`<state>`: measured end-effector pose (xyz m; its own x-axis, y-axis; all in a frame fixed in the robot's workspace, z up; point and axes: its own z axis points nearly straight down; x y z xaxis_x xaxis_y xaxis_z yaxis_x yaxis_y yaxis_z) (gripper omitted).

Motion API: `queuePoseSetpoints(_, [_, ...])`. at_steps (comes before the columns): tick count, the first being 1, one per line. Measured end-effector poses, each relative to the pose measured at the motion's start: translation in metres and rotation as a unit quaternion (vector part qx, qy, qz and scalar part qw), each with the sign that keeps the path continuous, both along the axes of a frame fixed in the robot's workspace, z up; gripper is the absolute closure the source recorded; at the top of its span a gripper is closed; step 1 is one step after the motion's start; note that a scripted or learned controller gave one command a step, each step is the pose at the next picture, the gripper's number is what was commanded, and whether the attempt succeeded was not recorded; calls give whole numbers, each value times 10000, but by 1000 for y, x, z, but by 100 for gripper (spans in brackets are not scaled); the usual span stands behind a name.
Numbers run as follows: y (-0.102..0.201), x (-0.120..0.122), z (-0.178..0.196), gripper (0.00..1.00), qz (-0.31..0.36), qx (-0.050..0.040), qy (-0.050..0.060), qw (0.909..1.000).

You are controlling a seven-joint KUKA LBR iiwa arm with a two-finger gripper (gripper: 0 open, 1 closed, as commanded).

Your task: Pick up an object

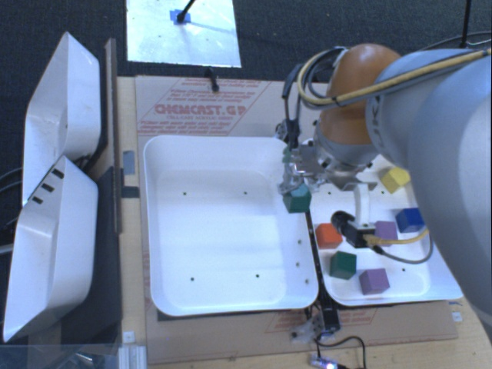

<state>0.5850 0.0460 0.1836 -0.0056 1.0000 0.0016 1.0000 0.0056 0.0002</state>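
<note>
The claw (296,188) pinches a teal cube (297,202) by its upper part, fingers pressed against its sides. The cube hangs just under the fingertips, over the rim where the two bins meet. It seems to be off the floor, though the slant makes its height hard to judge.

By my reading, the grasp is done and the lift has begun. What is left is to raise the cube well above the rims without it slipping.

The cube is a small, matte, square-edged block, probably foam or painted wood. Its flat faces suit a two-finger pinch.

Beyond the claw, on the arm's side, the right bin (400,294) holds more blocks of the same kind. An orange cube (328,237) is nearest, below the claw. A green cube (343,264) and a lower purple cube (373,280) lie further down. An upper purple cube (385,231), a blue cube (410,220) and a yellow cube (394,179) sit further toward the arm.

On the claw's other side is the left bin (223,237), smooth white plastic with rounded corners and a few dark dots on its floor.
</note>
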Motion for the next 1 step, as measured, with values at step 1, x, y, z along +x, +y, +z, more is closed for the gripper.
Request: queuePoseSetpoints(1, [-3,0,0,0,-22,-7,-1,10000])
